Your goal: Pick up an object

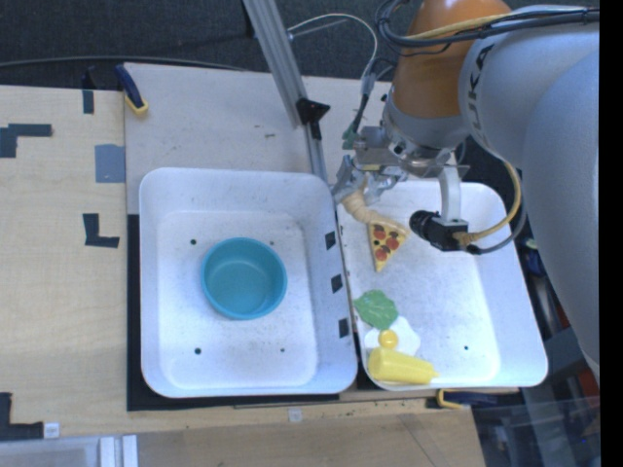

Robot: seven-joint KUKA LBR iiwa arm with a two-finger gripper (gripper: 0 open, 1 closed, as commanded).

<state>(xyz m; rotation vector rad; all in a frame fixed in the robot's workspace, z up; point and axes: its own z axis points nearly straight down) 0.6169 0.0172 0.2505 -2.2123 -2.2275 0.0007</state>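
Observation:
A toy pizza slice [385, 242] lies in the right bin [487, 290] near its upper left corner, crust end toward the divider. My gripper [364, 185] is directly over that crust end, touching or nearly touching it. A green leaf piece [376, 308], a fried egg toy [394, 339] and a yellow piece [399, 367] sit along the right bin's lower left side. A blue bowl [244, 277] stands in the middle of the left bin [175, 202].
A slanted metal pole [282, 66] rises behind the bins, just left of the gripper. A black cable connector [440, 230] hangs from the wrist over the right bin. The arm's large grey body covers the right bin's upper right part.

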